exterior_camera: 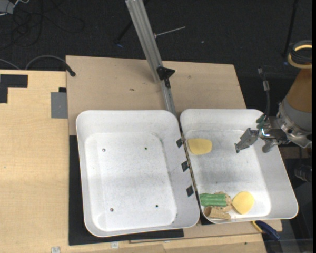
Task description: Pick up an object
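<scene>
Gripper sits over the right bin's far-right area, above the bin floor near its right wall, coming in from the grey arm with the orange band at the right edge. Fingers are spread wide, one dark finger angled left-down, the other to the right, with nothing between them. Nearest object: a pale yellow flat piece lying on the bin floor to the gripper's left, close to the divider between bins (well apart from the fingers). At the near edge of the same bin, a small cluster: green item, a tan/brown scrap just below it, and a round yellow object touching or just beside them on the right. Left bin sits side by side with the right one, rims touching along the middle, black clips on the seam. A slanted aluminium rail runs from the top of the view down to the bins' far junction. Both bins rest on a brown board; light wood tabletop to the left.
</scene>
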